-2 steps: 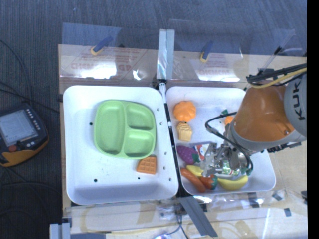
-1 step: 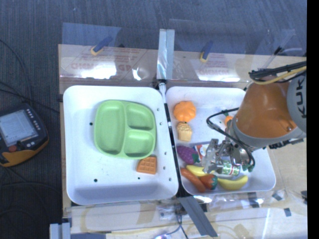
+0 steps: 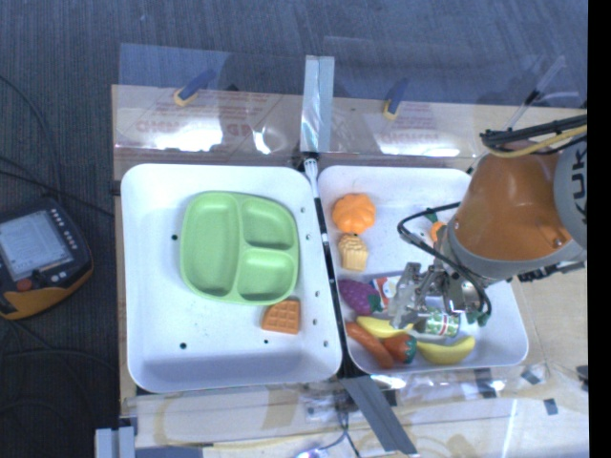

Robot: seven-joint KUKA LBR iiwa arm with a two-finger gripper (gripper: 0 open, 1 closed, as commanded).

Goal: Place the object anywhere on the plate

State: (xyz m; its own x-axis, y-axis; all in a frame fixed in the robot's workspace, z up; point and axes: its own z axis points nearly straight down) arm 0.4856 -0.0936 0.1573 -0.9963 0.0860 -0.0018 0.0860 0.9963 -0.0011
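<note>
Toys crowd the right bin (image 3: 496, 346) at lower right, where the end effector (image 3: 427, 305) hangs over a yellow banana (image 3: 447, 350); its grip state cannot be told. Left of centre, the green plate (image 3: 239, 246) sits beside a waffle (image 3: 282, 317).

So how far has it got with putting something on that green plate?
Not far. Nothing lies on the green plate yet; a waffle sits beside it in the left bin. The hand is down in the right bin among the toy food, over a banana. Picking, carrying and placing all remain.
</note>
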